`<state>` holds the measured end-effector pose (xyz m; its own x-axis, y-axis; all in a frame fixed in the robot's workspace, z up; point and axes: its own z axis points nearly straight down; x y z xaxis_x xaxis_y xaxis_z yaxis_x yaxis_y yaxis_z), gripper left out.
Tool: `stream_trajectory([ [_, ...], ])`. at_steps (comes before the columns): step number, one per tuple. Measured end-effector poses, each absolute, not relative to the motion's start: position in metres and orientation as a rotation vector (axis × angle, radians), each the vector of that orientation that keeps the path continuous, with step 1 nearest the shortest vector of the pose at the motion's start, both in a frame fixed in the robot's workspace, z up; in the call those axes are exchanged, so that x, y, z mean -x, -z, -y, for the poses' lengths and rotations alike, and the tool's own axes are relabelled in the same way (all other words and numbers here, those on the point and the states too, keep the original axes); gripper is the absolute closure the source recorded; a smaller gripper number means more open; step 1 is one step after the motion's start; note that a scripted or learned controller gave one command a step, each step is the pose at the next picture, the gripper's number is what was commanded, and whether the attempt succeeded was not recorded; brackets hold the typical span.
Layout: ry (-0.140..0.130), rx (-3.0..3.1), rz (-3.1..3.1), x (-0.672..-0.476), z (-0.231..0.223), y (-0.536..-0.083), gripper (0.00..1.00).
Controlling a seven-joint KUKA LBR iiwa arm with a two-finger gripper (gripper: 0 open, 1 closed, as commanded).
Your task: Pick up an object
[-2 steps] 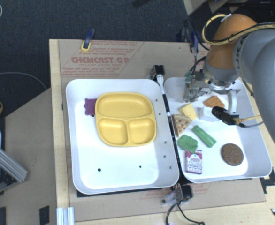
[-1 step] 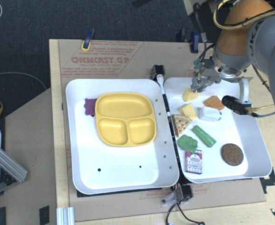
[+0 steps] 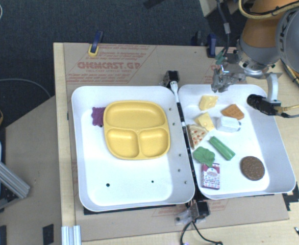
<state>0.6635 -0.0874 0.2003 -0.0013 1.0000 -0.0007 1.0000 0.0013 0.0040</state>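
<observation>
hand [image 3: 220, 86]: grip state unclear, above right bin [image 3: 279, 152] | cheese wedge [image 3: 207, 102]: pale yellow, just below hand

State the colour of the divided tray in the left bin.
Yellow; the divided tray shows best in the camera view.

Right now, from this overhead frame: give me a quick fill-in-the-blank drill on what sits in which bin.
1. The yellow divided tray lies in the ____ bin.
2. Half hidden beside that tray's left edge is a ____ item.
3. The round brown cookie lies in the ____ bin.
4. The gripper hovers above the right bin's ____ edge.

Missing words: left; purple; right; far
</observation>
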Motion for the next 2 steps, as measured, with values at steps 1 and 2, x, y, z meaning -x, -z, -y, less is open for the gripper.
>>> stream_trajectory([
  [1,-0.003,-2.218,-2.221,-0.664,0.087,-0.225,1.0],
  [2,0.005,-2.227,-2.222,-0.603,0.086,-0.229,1.0],
])
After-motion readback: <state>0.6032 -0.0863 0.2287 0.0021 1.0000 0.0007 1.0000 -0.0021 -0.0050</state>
